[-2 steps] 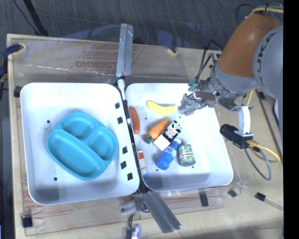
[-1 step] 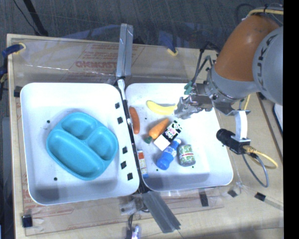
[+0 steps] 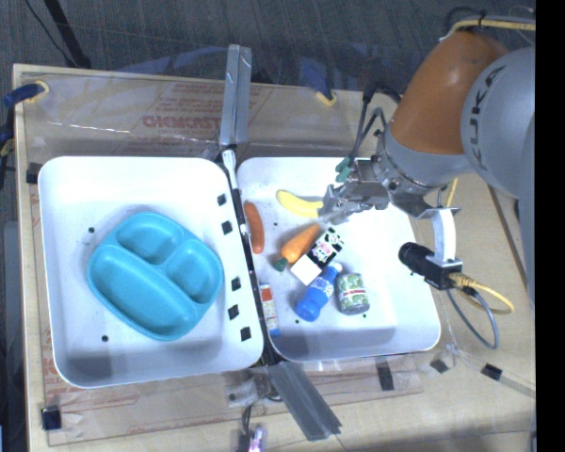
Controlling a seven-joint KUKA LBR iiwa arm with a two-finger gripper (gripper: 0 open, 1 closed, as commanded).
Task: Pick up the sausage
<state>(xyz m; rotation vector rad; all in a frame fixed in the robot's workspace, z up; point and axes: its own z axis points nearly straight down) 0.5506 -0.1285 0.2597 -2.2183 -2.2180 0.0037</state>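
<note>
A: Sausage (image 3: 254,226), reddish-brown, short and rounded, lies in the right white bin (image 3: 410,328), hard against its left wall by the divider.

B: Pincer (image 3: 337,205)?

A: Above that bin's far side, just over the yellow banana (image 3: 294,201). Can't tell its state. Well apart from the sausage.

B: Neighbours?

A: Orange carrot (image 3: 298,243) just right of it, blue bottle (image 3: 314,297) nearer the front. Blue divided plate (image 3: 155,273) in the left white bin (image 3: 66,182).
</note>
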